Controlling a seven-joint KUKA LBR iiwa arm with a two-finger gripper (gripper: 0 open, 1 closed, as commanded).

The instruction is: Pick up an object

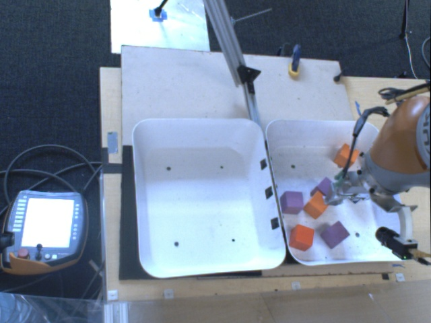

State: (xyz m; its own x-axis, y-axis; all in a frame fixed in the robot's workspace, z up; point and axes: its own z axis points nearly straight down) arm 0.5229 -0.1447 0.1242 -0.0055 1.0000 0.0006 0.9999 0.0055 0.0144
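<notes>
- Reaching in from the right, the arm (404, 143) has its claw (343, 192) low in the right bin (296, 136), over a tight cluster of blocks; whether it is spread or closed, and whether it has hold of anything, I cannot tell from this angle.
- Candidate objects all lie in that bin: a purple block (324, 186) and an orange block (315, 205) just beside the claw, another purple block (291, 201) to their left, an orange block (302, 237) and a purple block (335, 234) nearer, and one orange block (346, 155) farther back.
- Risk, in my judgement: the two blocks beside the claw sit touching or nearly so, and a closing grip could catch an edge, push one aside or wedge both, leaving nothing lifted.
- Secondary risk: tilted blocks offer slanted faces, liable to slip out on the lift.
- Surface: both bins are smooth, shallow and white, so nudged blocks would slide; the left bin (202, 194) adjoins.
- Room: pale worktop (188, 79) on dark carpet (54, 59); a teach pendant (44, 231) with cables lies at left.
</notes>
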